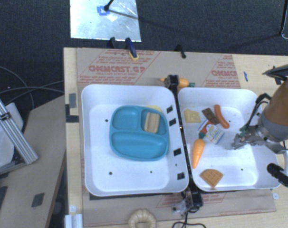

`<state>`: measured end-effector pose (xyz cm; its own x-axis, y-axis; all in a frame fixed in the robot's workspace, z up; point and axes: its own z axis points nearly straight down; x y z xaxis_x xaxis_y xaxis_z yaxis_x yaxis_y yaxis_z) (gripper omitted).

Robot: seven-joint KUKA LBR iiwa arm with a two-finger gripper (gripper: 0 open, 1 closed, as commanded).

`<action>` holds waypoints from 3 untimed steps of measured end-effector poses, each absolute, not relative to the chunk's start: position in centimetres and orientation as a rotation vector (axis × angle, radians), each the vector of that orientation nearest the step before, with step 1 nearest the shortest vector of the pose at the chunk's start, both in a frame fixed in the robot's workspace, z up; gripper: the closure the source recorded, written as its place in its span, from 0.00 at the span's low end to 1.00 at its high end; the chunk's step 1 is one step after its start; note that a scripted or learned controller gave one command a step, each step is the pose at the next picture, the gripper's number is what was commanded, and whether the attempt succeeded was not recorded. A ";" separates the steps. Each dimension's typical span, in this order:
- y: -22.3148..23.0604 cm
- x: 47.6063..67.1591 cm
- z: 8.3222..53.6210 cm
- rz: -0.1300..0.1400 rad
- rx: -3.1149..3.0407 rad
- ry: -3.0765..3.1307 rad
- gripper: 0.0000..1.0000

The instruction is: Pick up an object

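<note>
My gripper (237, 141) hangs low in the right bin (244, 175), over its bare floor at mid-right, with nothing visibly in it. Just left of it lies a small printed packet (213, 135). An orange carrot (197, 151) lies further left, near the divider. A round waffle (211, 177) sits at the bin's front. A red-orange sausage (221, 116), a brown bar (209, 114) and a pale cracker (192, 116) lie at the back.
The left bin (94, 127) holds a blue divided plate (134, 144) with a tan bread slice (151, 122) in its top-right section. A yellow item (183, 83) rests behind the bins, and a beige ring (143, 218) lies at the bench's front edge.
</note>
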<state>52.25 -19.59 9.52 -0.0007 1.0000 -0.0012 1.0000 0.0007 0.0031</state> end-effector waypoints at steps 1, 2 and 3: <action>-19.4 52.6 15.9 0.005 2.212 2.221 1.00; -18.4 52.8 21.1 0.006 2.211 2.223 1.00; -18.4 53.0 22.5 0.003 2.213 2.224 1.00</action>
<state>52.96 -18.44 22.53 -0.0049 1.0000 -0.0012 1.0000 0.0049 0.0041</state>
